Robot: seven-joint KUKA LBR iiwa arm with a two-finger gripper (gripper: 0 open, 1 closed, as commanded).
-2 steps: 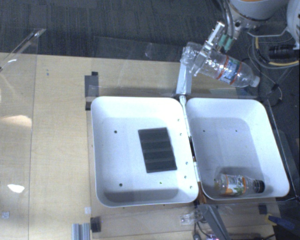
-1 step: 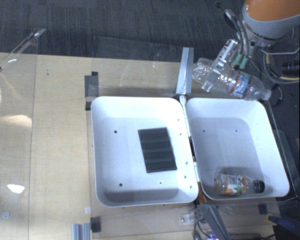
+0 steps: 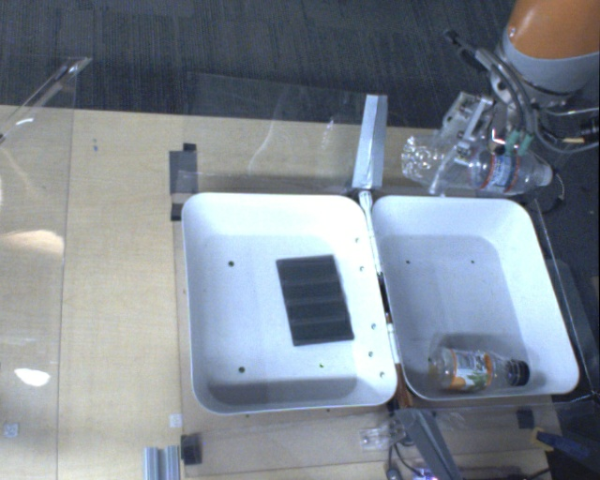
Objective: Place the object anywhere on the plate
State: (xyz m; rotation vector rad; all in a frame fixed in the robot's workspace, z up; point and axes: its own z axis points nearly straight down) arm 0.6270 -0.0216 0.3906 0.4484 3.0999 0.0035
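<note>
**Arm raised above the right bin, clear bottle at its tool**

A wooden desk (image 3: 103, 309) seen from above carries two shallow white bins side by side. The left bin (image 3: 211, 375) holds a dark ribbed rectangular plate (image 3: 315, 299), lying flat near the bin's middle and turned slightly off square. The right bin (image 3: 469, 234) holds a small bottle (image 3: 476, 368) with an orange and green label and a dark cap. It lies on its side near the bin's front wall, cap pointing right, well apart from the plate.

The grey arm with its orange band (image 3: 553, 28) enters at the top right corner. Its tool (image 3: 478, 131) hangs above the far rim of the right bin, among cables and pale metal parts. A clear plastic bottle (image 3: 450, 164) with a small red and blue label lies sideways just at the tool, over the bin's back edge. The bottle touches or overlaps the tool, but glare and clutter hide the fingertips, so I cannot tell whether the tool is wide, narrow or gripping the bottle.

A grey metal bar (image 3: 369, 141) stands upright behind the seam between the two bins. Clear plastic sheeting (image 3: 37, 187) covers the desk's left side.
</note>
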